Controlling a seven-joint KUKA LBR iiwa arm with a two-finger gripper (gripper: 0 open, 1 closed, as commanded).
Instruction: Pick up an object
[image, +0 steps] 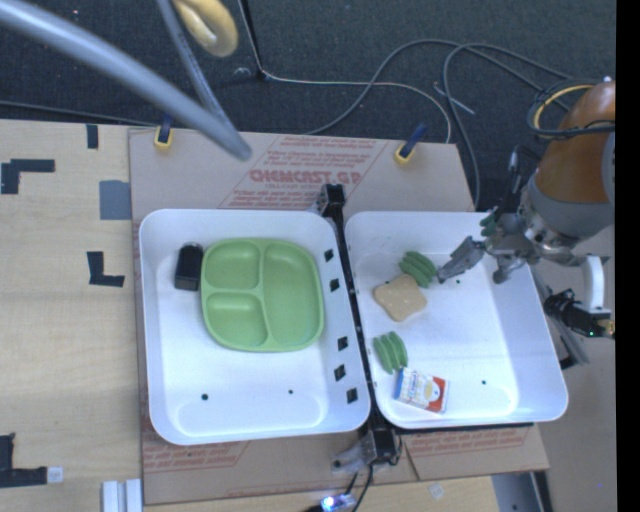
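While the gripper (452, 266) hovers in the right bin (520, 330), finger state unclear, nothing held; green pickle (418, 266) just beside it, touching bread (400, 297); risk: closing nudges both aside, grasp fails.

Both bins (160, 300) white. Divided plate (263, 295) pale green; block (188, 267) beside it black. Right bin: two ribbed items dark green (419, 267) (391, 351), bread-like piece (400, 297) tan, small box (420, 390) white w/ red-orange & blue print. Arm (575, 160) grey w/ orange band. Desk (60, 300) light wood, black marks; cardboard sheet (300, 170) brown, red lettering.
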